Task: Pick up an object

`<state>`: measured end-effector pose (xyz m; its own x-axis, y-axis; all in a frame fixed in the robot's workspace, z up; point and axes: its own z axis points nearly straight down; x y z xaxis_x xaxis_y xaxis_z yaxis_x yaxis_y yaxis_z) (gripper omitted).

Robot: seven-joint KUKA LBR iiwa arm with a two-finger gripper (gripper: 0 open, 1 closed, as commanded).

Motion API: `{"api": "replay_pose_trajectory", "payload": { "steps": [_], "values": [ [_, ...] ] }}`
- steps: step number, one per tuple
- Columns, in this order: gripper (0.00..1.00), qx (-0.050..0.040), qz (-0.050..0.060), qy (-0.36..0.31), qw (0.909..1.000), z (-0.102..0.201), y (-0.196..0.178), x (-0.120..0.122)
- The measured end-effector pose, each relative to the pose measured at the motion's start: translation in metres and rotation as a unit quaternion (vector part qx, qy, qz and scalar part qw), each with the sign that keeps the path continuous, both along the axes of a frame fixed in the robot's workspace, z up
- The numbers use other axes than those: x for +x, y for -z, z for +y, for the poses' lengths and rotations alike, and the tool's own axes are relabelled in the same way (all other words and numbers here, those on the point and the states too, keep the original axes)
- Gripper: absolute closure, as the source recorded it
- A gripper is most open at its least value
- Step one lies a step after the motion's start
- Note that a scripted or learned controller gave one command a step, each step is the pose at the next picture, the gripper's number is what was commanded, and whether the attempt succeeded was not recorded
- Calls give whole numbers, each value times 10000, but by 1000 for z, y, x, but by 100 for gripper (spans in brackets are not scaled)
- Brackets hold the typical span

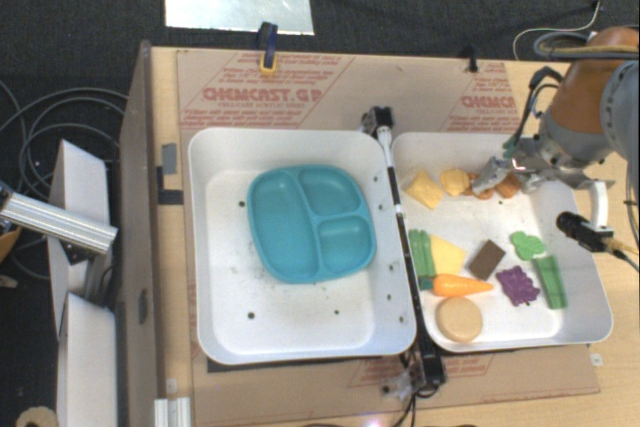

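Observation:
My gripper (pixel 493 178) hangs low over the back of the right bin (pixel 590 320). It is right beside a small orange-brown piece (pixel 511 186) and just right of a small orange-yellow piece (pixel 456 181). A yellow cheese wedge (pixel 425 188) lies further left. Toward the front lie a green strip (pixel 420 252), a yellow block (pixel 447 256), a brown block (pixel 487 259), a carrot (pixel 462 286), purple grapes (pixel 518 284), a green leafy piece (pixel 527 242), a green stick (pixel 550 280) and a round tan cookie (pixel 459 319).
The left bin (pixel 225 315) holds a blue divided plate (pixel 310 223). A ridge (pixel 398 215) separates the two bins. The arm's grey and orange body (pixel 590 110) looms over the right bin's back right corner. Cables (pixel 70 115) lie on the floor at left.

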<state>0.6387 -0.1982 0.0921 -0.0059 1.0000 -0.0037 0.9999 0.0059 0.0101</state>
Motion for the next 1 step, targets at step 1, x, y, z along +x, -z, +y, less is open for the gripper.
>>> {"api": "replay_pose_trajectory", "payload": {
  "steps": [1],
  "values": [
    [0,10,15,-9,10000,32,6,30]
  ]
}}
